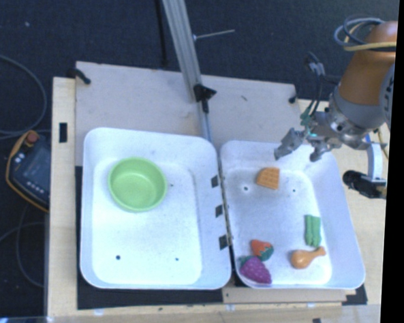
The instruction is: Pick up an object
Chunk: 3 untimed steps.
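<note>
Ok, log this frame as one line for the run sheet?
phase: approach | gripper: open, nothing held, over right bin's far edge | nearest: orange wedge | left bin: green bowl

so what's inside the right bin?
In the right bin: an orange wedge, a green piece, an orange gourd-like toy, a red-and-green toy and a purple grape bunch. Anything under them is covered. The gripper hovers above the far edge.

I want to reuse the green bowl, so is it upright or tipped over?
Upright. The green bowl sits in the left bin with its round opening facing up, its inside visible and nothing in it.
</note>
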Motion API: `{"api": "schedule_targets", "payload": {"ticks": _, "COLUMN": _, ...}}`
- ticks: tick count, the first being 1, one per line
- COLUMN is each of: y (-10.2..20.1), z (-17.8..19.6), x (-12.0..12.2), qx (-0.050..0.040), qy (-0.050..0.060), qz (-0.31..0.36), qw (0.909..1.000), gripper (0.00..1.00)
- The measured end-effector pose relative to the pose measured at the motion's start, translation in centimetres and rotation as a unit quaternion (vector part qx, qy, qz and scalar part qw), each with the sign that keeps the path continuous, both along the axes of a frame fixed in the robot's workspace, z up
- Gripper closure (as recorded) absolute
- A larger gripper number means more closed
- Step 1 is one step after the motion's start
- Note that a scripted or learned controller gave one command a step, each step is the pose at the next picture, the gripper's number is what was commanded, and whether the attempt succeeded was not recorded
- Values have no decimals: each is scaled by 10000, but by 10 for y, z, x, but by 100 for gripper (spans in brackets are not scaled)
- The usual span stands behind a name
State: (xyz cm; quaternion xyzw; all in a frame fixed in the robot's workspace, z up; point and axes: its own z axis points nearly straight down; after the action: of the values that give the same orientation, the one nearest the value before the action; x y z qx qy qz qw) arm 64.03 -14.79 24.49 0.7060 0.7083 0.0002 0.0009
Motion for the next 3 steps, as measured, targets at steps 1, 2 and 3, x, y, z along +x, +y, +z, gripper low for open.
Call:
{"api": "schedule_targets", "payload": {"ticks": 1, "y": 0, "z": 0, "x": 0, "qx": -3, "qy": 1, "qz": 2, "qw": 10000, "gripper": 0}}
{"api": "schedule_targets", "payload": {"ticks": 2, "y": 0, "z": -47, "x": -9, "qx": -5, "qy": 25, "qz": -18, "qw": 10000, "gripper": 0}}
{"api": "schedule_targets", "payload": {"ticks": 3, "y": -2, "z": -97, "x": 0, "qx": -5, "qy": 23, "qz": -15, "qw": 10000, "gripper": 0}}
